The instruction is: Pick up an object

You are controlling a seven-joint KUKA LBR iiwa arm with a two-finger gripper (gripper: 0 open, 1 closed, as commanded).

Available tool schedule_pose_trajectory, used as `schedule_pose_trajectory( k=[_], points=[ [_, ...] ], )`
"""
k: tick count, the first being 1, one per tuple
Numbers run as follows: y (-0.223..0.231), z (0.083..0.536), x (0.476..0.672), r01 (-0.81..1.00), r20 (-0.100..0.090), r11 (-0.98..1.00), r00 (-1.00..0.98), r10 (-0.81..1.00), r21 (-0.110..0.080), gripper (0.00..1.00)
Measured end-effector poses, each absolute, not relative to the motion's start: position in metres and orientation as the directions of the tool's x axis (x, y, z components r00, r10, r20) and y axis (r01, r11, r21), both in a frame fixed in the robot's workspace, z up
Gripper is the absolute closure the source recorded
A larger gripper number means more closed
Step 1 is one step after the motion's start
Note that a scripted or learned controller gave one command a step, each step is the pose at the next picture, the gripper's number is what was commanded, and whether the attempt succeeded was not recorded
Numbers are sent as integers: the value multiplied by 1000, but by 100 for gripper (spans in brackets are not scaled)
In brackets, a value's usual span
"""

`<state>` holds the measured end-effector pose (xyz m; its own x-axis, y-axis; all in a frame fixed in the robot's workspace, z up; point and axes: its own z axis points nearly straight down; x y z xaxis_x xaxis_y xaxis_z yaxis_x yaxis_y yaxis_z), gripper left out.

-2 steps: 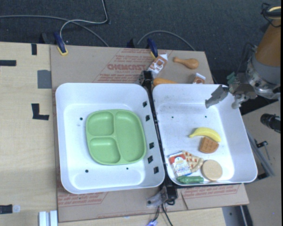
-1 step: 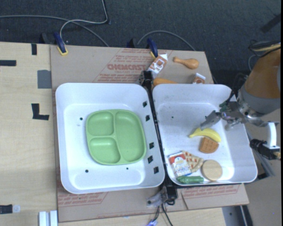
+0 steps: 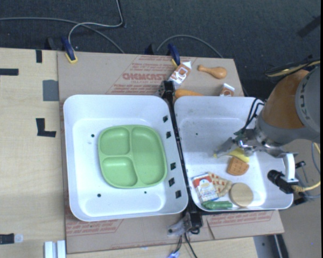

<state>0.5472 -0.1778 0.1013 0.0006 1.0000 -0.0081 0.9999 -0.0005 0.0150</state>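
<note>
Your arm (image 3: 290,106) came in from the counter's right edge, its grey body and orange band bent low over the right bin (image 3: 204,117). The wrist sat above the bin's right half, and the gripper (image 3: 230,147) pointed left toward the bin's middle.

The two thin metal fingers (image 3: 224,148) looked spread apart in a narrow wedge, released, with nothing between them. Their tips hovered over bare white plastic, just left of a yellow piece (image 3: 239,156) and above a round brown waffle-textured object (image 3: 237,167). You could not tell whether the fingers touched the yellow piece.

Along the right bin's front edge lay a flat packet with a red and white label (image 3: 205,186), a lattice-patterned cracker (image 3: 220,184), a small green stick (image 3: 217,204) and a smooth tan disc (image 3: 241,194).

The left bin (image 3: 81,144) held a glossy green divided plate (image 3: 132,156) with three compartments and rounded corners.

Both bins rested on a cardboard sheet (image 3: 113,71) printed in red. Near its back edge, behind the right bin, lay a tan drumstick-shaped toy (image 3: 212,71).
</note>
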Motion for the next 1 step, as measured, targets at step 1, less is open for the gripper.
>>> schedule_pose_trajectory(
  k=[1],
  points=[
    [-202,86,514,1000,-3,0,0,1000,4,0]
  ],
)
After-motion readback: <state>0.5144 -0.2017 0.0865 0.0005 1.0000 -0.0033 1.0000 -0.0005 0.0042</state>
